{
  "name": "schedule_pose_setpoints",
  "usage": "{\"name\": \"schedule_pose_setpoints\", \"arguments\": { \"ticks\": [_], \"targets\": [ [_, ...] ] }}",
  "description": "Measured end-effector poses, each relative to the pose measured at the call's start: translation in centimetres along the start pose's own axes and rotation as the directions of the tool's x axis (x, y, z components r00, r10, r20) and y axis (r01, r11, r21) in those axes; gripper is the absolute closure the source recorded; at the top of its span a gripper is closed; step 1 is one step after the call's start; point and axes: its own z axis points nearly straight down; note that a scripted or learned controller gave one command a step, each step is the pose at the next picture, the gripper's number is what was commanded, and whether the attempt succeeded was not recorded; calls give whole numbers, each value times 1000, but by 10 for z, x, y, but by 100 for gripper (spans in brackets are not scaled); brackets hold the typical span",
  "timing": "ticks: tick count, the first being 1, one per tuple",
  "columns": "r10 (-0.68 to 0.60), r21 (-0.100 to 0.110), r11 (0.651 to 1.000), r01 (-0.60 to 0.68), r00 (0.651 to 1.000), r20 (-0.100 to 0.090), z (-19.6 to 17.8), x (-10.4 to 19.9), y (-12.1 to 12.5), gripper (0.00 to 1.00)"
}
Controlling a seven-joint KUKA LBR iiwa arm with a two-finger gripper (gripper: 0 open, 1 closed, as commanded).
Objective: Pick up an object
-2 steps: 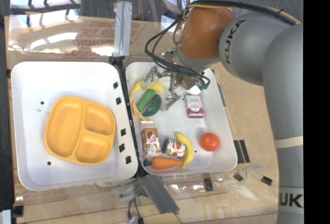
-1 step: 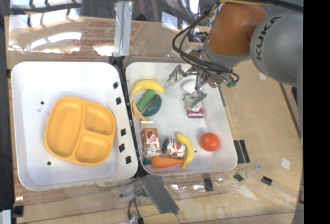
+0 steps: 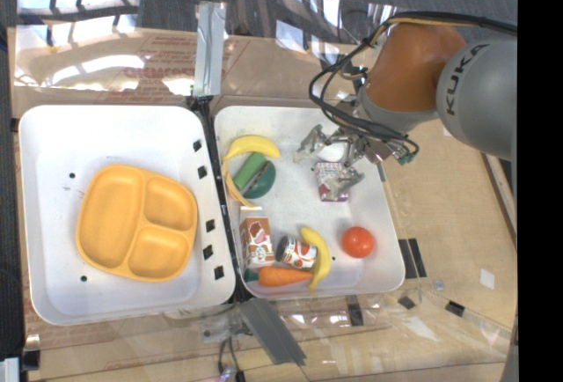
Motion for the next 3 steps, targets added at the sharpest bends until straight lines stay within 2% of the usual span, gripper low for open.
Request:
{"name": "schedule_pose_setpoints", "arguments": {
  "ticks": [1,2,3],
  "targets": [
    [-62,7,998,62,998,6,26,4,4,0],
    [-66,11,998,66,998,10,13,1,4,100],
    [-35,10,999,34,999,8,-68,-12,12,100]
  ]
}}
